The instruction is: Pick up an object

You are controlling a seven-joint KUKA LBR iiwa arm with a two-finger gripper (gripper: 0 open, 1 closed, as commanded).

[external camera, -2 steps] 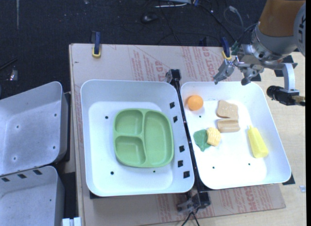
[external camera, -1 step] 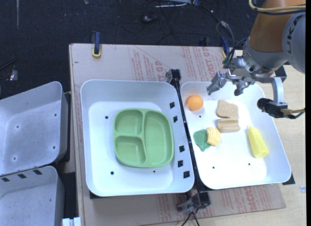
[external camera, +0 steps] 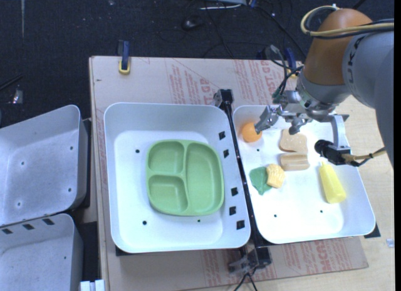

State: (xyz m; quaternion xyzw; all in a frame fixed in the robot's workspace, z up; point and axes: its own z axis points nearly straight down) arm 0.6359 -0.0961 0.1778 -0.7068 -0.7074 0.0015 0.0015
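**Camera view: gripper poised over the right bin's clutter**

You have the gripper (external camera: 283, 119) hanging with fingers spread and nothing between them, at twelve o'clock in the right bin (external camera: 357, 218). Candidates crowd below: orange ball (external camera: 250, 132) at its nine o'clock, tan bread piece (external camera: 292, 141) just beneath, tan block (external camera: 294, 161), corn cob (external camera: 274, 175) on a green leaf (external camera: 259, 179), yellow bottle (external camera: 331, 183). The green divided tray (external camera: 185, 178) lies apart in the left bin (external camera: 122, 221).
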